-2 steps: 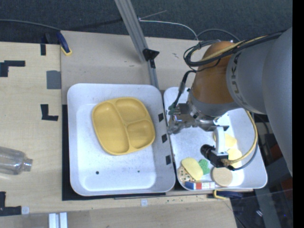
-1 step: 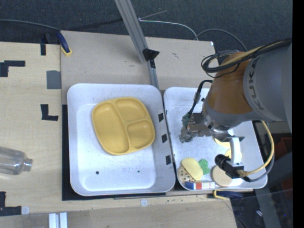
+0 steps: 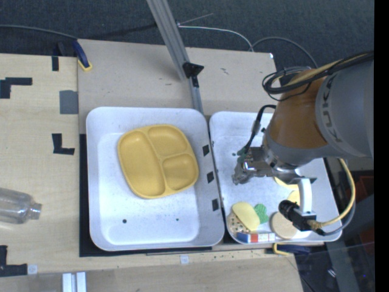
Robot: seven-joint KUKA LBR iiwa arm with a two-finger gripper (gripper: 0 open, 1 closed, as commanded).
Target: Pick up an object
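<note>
While the arm (image 3: 322,117) reaches over the right bin (image 3: 228,135), its gripper (image 3: 245,170) hangs above the bin's bare middle; whether it is spread or pinching cannot be told. The small objects (image 3: 258,218) crowd that bin's near edge, a pale yellow oval one (image 3: 245,215) lying slantwise. The yellow divided plate (image 3: 158,160) sits in the left bin (image 3: 103,163), long axis aslant.

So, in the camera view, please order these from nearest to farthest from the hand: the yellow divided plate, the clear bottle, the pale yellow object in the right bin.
1. Pale yellow object: in the right bin's near corner, just below the hand.
2. Yellow divided plate: in the left bin.
3. Clear bottle: on the bench at the far left, outside both bins.
</note>
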